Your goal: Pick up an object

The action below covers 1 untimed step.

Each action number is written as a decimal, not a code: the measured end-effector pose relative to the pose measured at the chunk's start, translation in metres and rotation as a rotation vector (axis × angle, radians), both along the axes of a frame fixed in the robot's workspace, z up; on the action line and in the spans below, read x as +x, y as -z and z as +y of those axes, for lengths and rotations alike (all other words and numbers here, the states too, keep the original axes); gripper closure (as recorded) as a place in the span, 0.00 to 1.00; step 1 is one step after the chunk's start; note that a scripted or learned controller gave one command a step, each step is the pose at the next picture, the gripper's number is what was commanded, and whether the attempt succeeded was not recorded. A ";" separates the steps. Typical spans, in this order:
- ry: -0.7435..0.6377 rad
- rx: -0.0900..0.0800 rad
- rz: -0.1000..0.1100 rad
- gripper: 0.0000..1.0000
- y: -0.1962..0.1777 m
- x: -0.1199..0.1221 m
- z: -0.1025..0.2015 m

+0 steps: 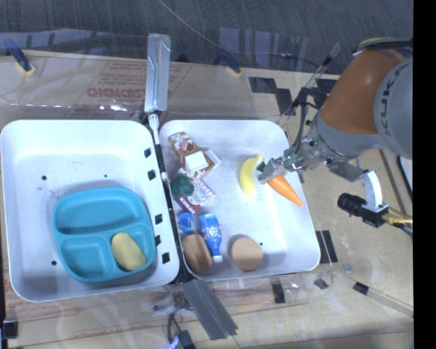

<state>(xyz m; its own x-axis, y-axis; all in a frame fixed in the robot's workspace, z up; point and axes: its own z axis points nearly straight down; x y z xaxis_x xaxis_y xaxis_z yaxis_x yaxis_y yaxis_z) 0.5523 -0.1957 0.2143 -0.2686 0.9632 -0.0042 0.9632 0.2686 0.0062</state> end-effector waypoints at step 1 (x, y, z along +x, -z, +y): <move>-0.005 0.000 0.005 1.00 -0.007 0.000 0.000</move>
